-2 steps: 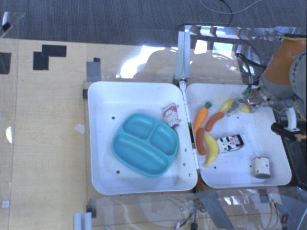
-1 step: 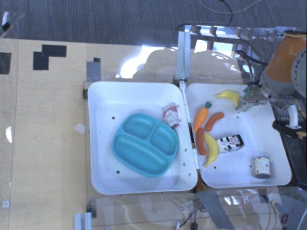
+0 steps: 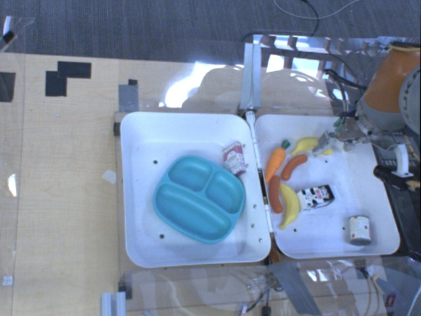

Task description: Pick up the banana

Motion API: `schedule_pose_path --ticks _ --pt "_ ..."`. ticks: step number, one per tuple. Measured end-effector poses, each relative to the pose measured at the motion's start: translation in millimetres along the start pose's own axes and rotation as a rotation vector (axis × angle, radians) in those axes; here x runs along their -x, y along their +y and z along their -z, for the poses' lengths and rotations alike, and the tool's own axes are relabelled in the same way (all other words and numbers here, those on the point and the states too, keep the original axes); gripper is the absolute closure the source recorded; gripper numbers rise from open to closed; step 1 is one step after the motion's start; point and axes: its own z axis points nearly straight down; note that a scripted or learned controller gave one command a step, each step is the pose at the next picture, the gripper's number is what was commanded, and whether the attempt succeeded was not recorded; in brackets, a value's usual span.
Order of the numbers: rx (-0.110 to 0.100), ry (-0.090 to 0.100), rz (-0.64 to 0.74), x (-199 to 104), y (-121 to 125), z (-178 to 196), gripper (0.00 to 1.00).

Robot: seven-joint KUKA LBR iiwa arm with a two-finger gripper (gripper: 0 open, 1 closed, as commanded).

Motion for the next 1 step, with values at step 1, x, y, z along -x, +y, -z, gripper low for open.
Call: schedule_pose_path --ticks 1 --pt "0.004 -0.002 0.004 -0.2 2.2 11.0 1.0"
